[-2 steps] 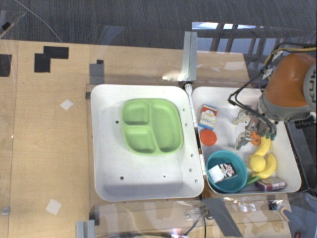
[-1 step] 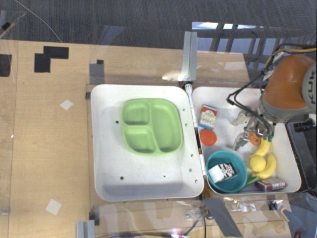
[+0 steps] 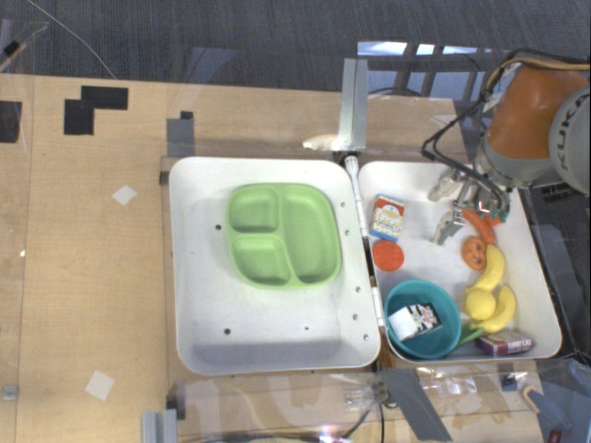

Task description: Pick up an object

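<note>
Lowest in the view, at the near edge of the right bin (image 3: pixel 545 289), a purple packet (image 3: pixel 505 344) lies flat beside a teal bowl (image 3: pixel 423 318). That bowl sits in the bin's near left corner and holds a small white carton (image 3: pixel 413 319) with dark print. Just right of the bowl, two yellow bananas (image 3: pixel 491 289) lie in a line along the right side, the farther one touching an orange round fruit (image 3: pixel 475 252). Beyond that fruit an orange carrot-like piece (image 3: pixel 482 224) lies slanted, partly under the gripper (image 3: pixel 450 212). Toward the bin's left wall, a red disc (image 3: pixel 388 257) lies flat, and just beyond it stands or lies a small red and white box (image 3: pixel 388 218); I cannot tell which.

Reaching in from the right, the grey arm (image 3: pixel 540 127) with its orange band hangs over the far right part of this bin. Its two metal fingers (image 3: pixel 444 188) stand parted, with nothing seen between them, over bare white floor between the box and the carrot piece.

Left of the divider, the left bin (image 3: pixel 199 321) holds a green tray (image 3: pixel 282 233) with three compartments, lying flat near its middle
</note>
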`<state>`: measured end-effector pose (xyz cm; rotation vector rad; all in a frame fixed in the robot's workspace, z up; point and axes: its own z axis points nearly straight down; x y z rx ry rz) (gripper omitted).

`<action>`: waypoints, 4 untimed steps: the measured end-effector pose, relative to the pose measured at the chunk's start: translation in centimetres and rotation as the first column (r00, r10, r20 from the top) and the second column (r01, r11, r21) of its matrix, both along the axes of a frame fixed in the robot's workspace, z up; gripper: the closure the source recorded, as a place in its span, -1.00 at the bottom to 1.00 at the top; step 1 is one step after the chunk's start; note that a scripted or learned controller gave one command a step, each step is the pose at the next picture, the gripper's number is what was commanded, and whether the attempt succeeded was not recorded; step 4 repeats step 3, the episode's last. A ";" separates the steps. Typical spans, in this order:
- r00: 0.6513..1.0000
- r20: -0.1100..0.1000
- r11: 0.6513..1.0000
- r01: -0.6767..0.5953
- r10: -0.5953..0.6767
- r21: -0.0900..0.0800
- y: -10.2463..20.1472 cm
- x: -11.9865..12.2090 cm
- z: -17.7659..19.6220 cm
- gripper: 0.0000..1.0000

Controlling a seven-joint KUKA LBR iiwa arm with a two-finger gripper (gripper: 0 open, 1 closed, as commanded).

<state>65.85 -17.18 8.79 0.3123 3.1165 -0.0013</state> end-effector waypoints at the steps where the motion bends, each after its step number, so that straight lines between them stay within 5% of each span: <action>1: 0.998 0.002 0.998 0.060 -0.060 0.002 2.1 -3.4 0.0 -1.00; 2: 0.985 -0.017 0.985 0.174 -0.174 0.003 -1.3 0.3 0.0 -1.00; 4: 0.977 0.001 0.977 0.212 -0.212 0.003 -1.2 -0.7 0.0 -1.00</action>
